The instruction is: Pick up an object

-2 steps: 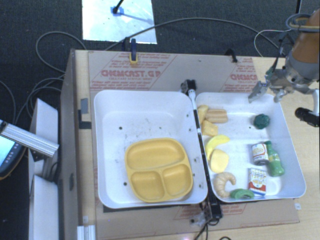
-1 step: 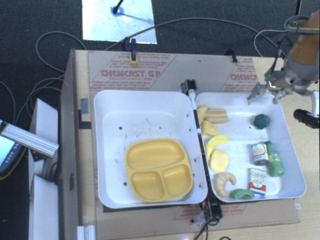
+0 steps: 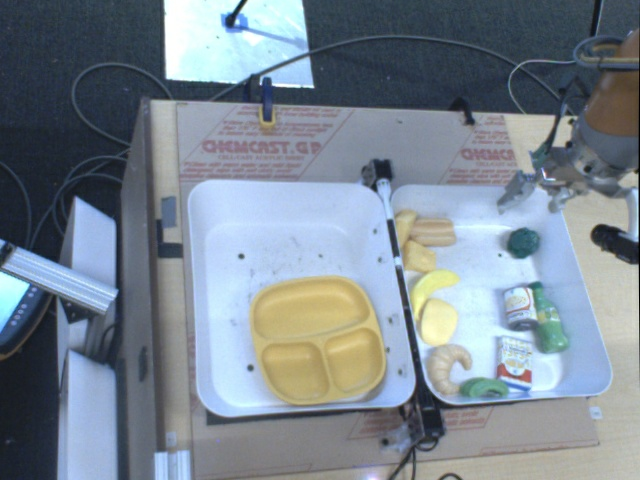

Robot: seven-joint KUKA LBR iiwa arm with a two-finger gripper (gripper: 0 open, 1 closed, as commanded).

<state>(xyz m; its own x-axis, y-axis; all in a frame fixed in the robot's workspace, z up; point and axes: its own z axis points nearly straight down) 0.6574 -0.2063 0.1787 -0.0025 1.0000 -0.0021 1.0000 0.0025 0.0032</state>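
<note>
Arm [image 3: 610, 108] comes in from the right, wrist over the top right corner of the right bin [image 3: 585, 308]. Gripper [image 3: 540, 190] hangs above the bin's upper rim, jaws spread wide, nothing between them.

Right bin contents: dark green ball [image 3: 523, 241] near the upper right, closest to the gripper but apart from it. Bread roll [image 3: 432, 232] at upper left, pale yellow pieces [image 3: 418, 257] just below it along the divider. Banana [image 3: 432, 284] and a round yellow piece [image 3: 438, 321] mid-left, touching. Croissant [image 3: 449, 364] at lower left, green pepper [image 3: 484, 388] beside it on the bottom edge. Small can [image 3: 518, 306] and green bottle [image 3: 548, 320] side by side at right, small red and white box [image 3: 515, 361] just below the can.

Left bin [image 3: 215, 298] holds a yellow divided tray [image 3: 317, 339], lying flat in the lower right part.

Both bins sit on a cardboard-covered bench [image 3: 300, 143]. Cables [image 3: 400, 43] run across the dark floor behind.
</note>
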